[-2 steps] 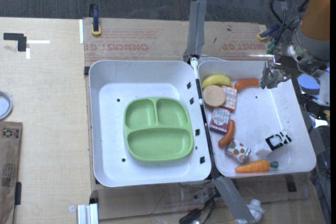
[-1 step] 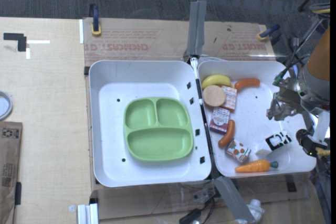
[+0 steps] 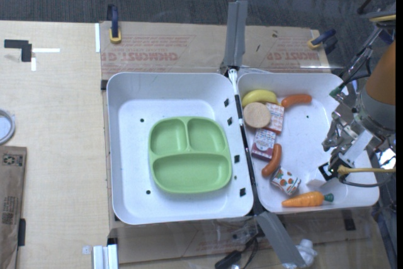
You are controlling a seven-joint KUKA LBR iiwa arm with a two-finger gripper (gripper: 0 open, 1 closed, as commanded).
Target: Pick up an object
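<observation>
Green plate [image 3: 189,155] in white left bin [image 3: 126,135], bright colours in white right bin [image 3: 315,129]
Yellow banana [image 3: 259,96], orange carrot [image 3: 303,200] with green tip, red sausage [image 3: 272,160] and red-and-white packet [image 3: 263,143].

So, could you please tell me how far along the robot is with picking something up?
Done: nothing looks lifted yet; the banana, the carrot and the other food all lie in the right bin. In hand: the gripper hangs over that bin's right side, apart from the food. Left: come down on one item, grasp it and lift it.
</observation>
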